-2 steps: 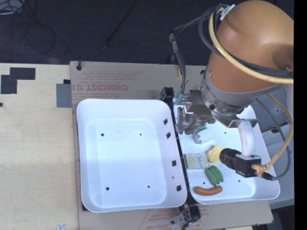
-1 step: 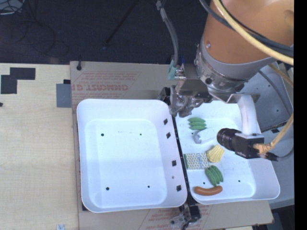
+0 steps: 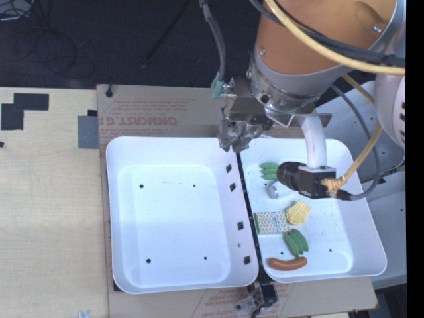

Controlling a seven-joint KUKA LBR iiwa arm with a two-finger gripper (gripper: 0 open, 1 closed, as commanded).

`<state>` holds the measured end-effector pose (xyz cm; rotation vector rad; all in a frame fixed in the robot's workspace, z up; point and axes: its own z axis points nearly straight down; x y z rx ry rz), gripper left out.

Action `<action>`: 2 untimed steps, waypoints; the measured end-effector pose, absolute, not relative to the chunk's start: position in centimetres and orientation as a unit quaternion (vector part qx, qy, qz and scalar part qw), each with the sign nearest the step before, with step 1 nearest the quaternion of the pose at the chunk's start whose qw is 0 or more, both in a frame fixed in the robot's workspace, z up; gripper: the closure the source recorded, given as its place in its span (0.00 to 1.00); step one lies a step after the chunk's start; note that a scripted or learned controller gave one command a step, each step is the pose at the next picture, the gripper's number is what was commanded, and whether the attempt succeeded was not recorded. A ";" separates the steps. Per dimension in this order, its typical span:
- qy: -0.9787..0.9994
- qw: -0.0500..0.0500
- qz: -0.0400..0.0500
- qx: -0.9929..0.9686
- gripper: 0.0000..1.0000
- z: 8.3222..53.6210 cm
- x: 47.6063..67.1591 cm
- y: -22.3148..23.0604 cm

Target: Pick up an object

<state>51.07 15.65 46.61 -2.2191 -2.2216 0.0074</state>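
The right bin (image 3: 361,244) holds several small items. A green bunch (image 3: 269,171) lies near its back left, with a small grey piece (image 3: 272,191) just in front of it. Further forward are a yellow ridged piece (image 3: 298,212), a green-and-white patterned packet (image 3: 270,222), a dark green vegetable (image 3: 295,242) and an orange-red sausage (image 3: 287,264). My gripper (image 3: 234,138) hangs over the back end of the divider between the bins, up and left of the green bunch. Nothing shows in its grasp.
The left bin (image 3: 169,220) is a plain white tray with small dark dots. A black cylinder with a white bracket (image 3: 306,176) juts from the arm over the right bin's back. Cardboard (image 3: 159,114) lies under both bins.
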 end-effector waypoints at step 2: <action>-0.708 0.001 0.001 -0.706 1.00 40.5 47.6 9.4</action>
